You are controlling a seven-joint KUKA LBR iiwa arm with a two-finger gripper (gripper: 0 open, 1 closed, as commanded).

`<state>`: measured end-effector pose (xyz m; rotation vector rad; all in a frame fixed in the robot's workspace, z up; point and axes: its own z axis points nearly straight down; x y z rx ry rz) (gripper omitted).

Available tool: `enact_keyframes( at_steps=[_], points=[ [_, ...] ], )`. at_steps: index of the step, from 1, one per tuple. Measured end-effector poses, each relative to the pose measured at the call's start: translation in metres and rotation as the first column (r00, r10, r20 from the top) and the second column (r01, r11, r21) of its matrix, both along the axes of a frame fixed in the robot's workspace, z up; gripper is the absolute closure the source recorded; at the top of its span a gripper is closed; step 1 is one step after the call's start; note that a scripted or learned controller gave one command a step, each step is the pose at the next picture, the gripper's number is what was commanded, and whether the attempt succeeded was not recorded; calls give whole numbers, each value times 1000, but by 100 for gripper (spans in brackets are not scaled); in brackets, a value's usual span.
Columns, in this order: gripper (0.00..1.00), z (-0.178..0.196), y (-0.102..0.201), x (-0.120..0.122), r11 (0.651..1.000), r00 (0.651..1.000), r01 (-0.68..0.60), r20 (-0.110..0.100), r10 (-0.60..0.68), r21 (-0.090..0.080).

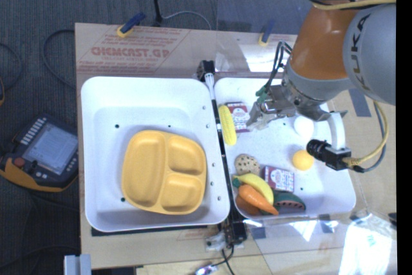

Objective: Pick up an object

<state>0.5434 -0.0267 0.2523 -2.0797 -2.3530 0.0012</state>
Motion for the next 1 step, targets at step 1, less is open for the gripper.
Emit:
enact_keyframes(
  at_steps=[1],
  points=[
    [100, -13, -7, -60, 906, 906, 424, -2, -424, -2]
  ],
)
